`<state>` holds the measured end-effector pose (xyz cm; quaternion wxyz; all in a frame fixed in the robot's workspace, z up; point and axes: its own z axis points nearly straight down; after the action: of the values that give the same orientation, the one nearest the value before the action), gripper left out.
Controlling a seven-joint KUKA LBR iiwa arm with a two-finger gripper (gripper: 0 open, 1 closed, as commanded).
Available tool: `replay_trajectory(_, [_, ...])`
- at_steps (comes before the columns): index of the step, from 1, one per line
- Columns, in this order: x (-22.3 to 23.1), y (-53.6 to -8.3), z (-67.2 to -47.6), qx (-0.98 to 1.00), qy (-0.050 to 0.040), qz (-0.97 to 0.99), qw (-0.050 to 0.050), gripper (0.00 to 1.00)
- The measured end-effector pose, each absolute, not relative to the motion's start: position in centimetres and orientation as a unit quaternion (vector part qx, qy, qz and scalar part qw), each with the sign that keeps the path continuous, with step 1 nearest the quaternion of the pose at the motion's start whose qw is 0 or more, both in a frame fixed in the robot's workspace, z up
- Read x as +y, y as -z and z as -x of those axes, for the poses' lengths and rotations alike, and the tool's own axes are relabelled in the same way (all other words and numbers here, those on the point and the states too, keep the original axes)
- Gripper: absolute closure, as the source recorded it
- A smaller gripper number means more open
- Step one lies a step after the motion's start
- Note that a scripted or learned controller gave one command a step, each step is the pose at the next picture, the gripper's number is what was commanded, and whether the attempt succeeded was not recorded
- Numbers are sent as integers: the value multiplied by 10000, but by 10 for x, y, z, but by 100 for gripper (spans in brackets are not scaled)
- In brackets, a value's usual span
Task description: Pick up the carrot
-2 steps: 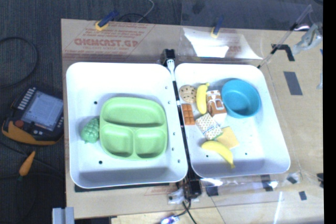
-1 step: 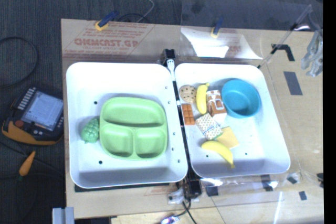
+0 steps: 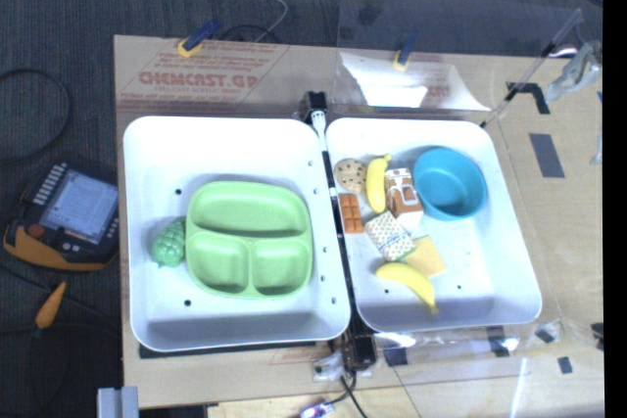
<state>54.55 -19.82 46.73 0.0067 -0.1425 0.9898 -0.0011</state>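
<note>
A small orange tapered thing (image 3: 49, 304), shaped like a carrot, lies on the dark floor left of the bench, outside both bins. The right bin (image 3: 509, 259) holds several toy foods. These are a round cookie (image 3: 349, 174), an orange-brown bar (image 3: 350, 211), a yellow banana (image 3: 376, 184), a brown and white box (image 3: 401, 192), a checkered packet (image 3: 388, 234), a cheese wedge (image 3: 426, 257) and a second banana (image 3: 411, 282). I cannot make out a carrot among them.
A blue bowl (image 3: 449, 182) sits at the back of the right bin. The left bin (image 3: 157, 152) holds a green divided plate (image 3: 250, 238) with a green bumpy vegetable (image 3: 168, 245) at its left side. A control pendant (image 3: 71, 215) lies on the floor at left.
</note>
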Motion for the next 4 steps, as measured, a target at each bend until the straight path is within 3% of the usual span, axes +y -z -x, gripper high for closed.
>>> replay_trajectory(1, [-222, -438, -670, 9764, -21, 2159, -7, 0])
replay_trajectory(2, [-221, -457, -672, 9765, 13, 2154, 88, 100])
replay_trajectory(3, [-221, -456, -672, 9765, 9, 2155, 84, 0])
replay_trajectory(4, [-220, -468, -673, 9765, 17, 2150, 133, 100])
